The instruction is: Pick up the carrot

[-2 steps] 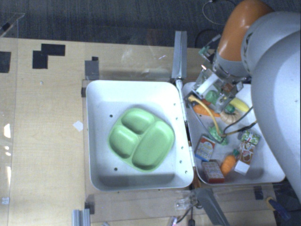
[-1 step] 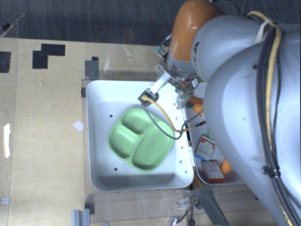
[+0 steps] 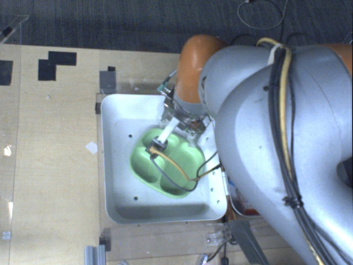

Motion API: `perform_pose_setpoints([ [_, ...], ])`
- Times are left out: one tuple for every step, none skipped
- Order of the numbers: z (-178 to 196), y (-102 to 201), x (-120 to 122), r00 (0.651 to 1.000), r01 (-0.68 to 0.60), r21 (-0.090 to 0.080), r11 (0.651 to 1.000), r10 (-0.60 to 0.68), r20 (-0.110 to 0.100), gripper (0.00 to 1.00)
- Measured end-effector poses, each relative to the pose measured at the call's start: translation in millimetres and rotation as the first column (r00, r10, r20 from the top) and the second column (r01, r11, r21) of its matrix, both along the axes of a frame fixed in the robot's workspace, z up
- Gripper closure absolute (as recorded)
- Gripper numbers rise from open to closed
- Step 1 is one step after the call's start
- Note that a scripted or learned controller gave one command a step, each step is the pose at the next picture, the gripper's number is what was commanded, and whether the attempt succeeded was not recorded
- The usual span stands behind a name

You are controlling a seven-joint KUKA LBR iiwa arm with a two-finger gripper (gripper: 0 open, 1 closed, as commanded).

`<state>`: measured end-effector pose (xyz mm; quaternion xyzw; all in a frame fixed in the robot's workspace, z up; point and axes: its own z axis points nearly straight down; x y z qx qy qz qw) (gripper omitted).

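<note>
My gripper [image 3: 186, 125] hangs over the far right part of the left white bin [image 3: 118, 148], just above the far edge of a pale green sectioned plate [image 3: 144, 164] that lies in that bin. The grey arm and its orange band [image 3: 193, 65] reach in from the right and hide most of the gripper. The plate's visible compartments hold nothing that I can make out. The arm covers nearly all of the right bin.
The green plate fills the middle and right of the left bin. A sliver of something red-orange [image 3: 249, 210] peeks out under the arm at the right bin's near edge. Black marks [image 3: 55, 64] lie on the wooden bench at far left.
</note>
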<state>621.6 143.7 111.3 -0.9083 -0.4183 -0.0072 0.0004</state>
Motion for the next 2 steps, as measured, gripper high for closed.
perform_pose_setpoints([
  [-15.5, 50.0, -63.5, 0.998, 0.059, 0.005, 0.998, -0.059, 0.011, 0.0],
  [-8.3, 91.3, -106.8, 0.998, -0.008, 0.007, 1.0, 0.007, 0.058, 0.0],
])
